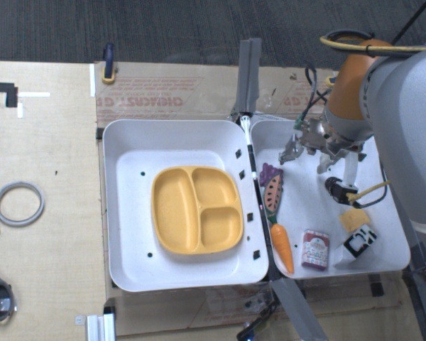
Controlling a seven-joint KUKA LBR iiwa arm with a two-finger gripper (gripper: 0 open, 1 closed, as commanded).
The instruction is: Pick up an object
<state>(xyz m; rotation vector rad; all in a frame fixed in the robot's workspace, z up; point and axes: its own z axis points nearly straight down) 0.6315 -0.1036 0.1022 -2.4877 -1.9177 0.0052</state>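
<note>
Currently I am at the approach step: my gripper [307, 158] hangs over the far end of the right bin [305, 206], fingers spread apart with nothing between them, so no pick has been made yet.

Nearest to me is the watermelon slice [272, 194], which lies down and to the left of my fingers against the bin's left wall, just below a purple piece [270, 172] that touches it. I judge the slice the likeliest target. It looks flat and thin, red with dark seeds and a green rind, lying on its side. That leaves little height to close on, and the wall beside it crowds one finger.

Next I would need to shift left and toward the near side, turn my fingers across the slice's narrow width, and come down close to the floor before closing.

Farther from me toward the near rim are a carrot [282, 247] and a red can [314, 249], side by side. Both stand clearer of the wall.
</note>
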